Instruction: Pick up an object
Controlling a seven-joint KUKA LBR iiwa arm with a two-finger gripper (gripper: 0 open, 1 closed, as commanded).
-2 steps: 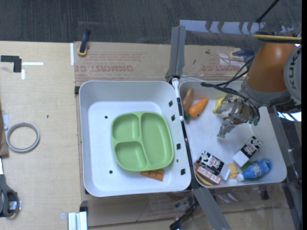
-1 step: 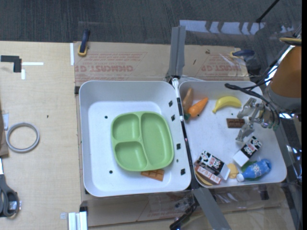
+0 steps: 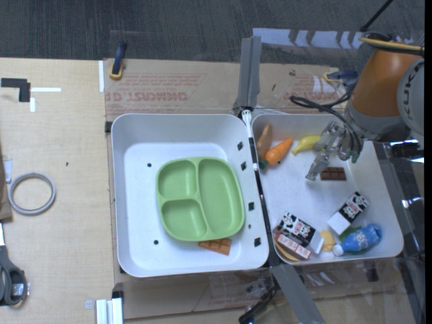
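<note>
My gripper (image 3: pixel 330 162) hangs over the upper middle of the right bin (image 3: pixel 388 201), open, with nothing held between its fingers. One grey finger (image 3: pixel 314 170) points down and left; a small brown chocolate bar (image 3: pixel 333 175) lies on the bin floor right beside it. To the left lie a yellow banana (image 3: pixel 307 143), an orange carrot (image 3: pixel 278 151) and a brown piece (image 3: pixel 263 137). Near the bin's front edge are a black-and-white carton (image 3: pixel 354 206), a cow-patterned box (image 3: pixel 297 231), a white block (image 3: pixel 337 221) and a blue bottle (image 3: pixel 361 238).
The left bin (image 3: pixel 128 181) holds a green divided plate (image 3: pixel 200 198) and an orange-brown wafer (image 3: pixel 216 246) at its front. A grey divider post (image 3: pixel 248 73) stands behind the bins. A tape ring (image 3: pixel 30 193) lies on the bench at far left.
</note>
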